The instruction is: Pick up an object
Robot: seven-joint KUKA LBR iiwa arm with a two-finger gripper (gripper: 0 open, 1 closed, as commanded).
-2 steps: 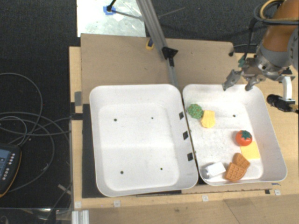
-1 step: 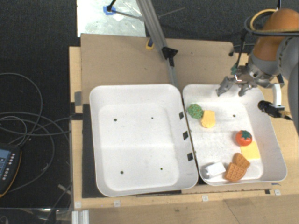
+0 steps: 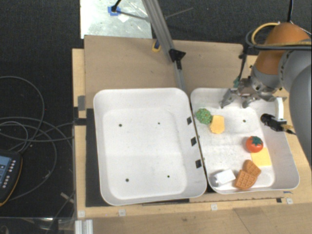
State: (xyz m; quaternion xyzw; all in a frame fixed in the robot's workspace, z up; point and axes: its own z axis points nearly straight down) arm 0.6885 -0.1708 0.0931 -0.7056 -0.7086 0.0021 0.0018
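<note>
We see waffle (image 3: 247, 174) and white block (image 3: 224, 177) lowest in right bin (image 3: 287, 174); tomato (image 3: 254, 144), yellow piece (image 3: 217, 124), green lump (image 3: 204, 115) higher. Tool (image 3: 240, 100) at bin's upper edge, spread wide, carrying nothing. We judge pick not yet done: choosing, closing, lifting left.

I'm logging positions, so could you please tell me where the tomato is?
The tomato lies in the right bin, near its right wall, just above the yellow block.
</note>
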